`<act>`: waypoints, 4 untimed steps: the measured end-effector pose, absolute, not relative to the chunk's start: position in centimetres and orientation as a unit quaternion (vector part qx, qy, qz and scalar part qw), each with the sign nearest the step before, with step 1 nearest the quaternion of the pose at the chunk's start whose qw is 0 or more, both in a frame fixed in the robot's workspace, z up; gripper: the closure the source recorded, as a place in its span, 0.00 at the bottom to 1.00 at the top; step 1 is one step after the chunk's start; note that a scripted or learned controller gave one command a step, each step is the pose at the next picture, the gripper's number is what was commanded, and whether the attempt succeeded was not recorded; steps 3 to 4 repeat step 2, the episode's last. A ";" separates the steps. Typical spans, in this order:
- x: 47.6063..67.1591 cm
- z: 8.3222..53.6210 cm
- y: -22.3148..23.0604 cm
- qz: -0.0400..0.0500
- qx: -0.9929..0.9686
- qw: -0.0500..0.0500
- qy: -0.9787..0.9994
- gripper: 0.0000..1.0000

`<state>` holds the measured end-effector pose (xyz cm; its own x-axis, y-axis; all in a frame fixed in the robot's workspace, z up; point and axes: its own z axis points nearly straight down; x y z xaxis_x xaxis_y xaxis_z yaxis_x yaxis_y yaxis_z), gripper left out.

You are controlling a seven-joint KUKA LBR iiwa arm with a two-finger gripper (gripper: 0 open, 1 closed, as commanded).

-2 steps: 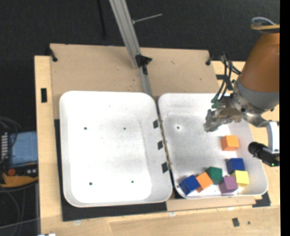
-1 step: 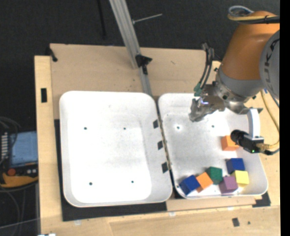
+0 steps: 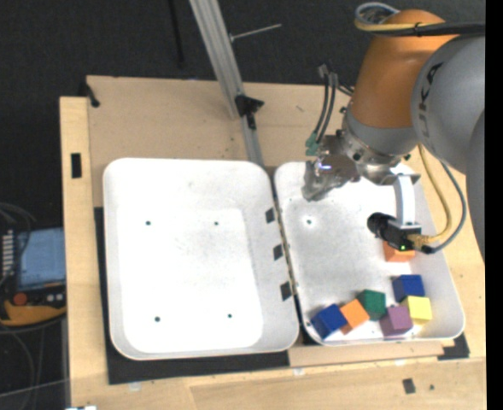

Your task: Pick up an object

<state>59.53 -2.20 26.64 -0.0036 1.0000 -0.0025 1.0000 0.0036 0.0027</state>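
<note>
My gripper (image 3: pixel 318 180) hangs over the far left corner of the right bin (image 3: pixel 336 237), pointing down beneath the orange-banded wrist. Several small blocks lie along the bin's near edge: a blue block (image 3: pixel 329 319), an orange block (image 3: pixel 353 313), a green block (image 3: pixel 372 301), a purple block (image 3: pixel 396 319), a yellow block (image 3: pixel 419 307) and a second blue block (image 3: pixel 410 286). Another orange block (image 3: pixel 398 249) sits by the right wall, partly under a black fitting on the arm. All the blocks lie well apart from the gripper.
The left bin (image 3: pixel 191 254) stands beside the right one, joined by black clips. A slanted metal pole (image 3: pixel 225 67) rises behind the bins. Cables and a blue device (image 3: pixel 38 259) lie off the bench at the left.
</note>
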 end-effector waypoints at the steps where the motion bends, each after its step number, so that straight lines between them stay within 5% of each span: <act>1: 61.9 25.5 1.1 0.001 0.706 0.002 0.708 1.00; 2: 63.8 25.3 6.0 0.001 0.705 0.002 0.709 1.00; 4: 63.8 25.3 6.0 0.001 0.705 0.002 0.709 1.00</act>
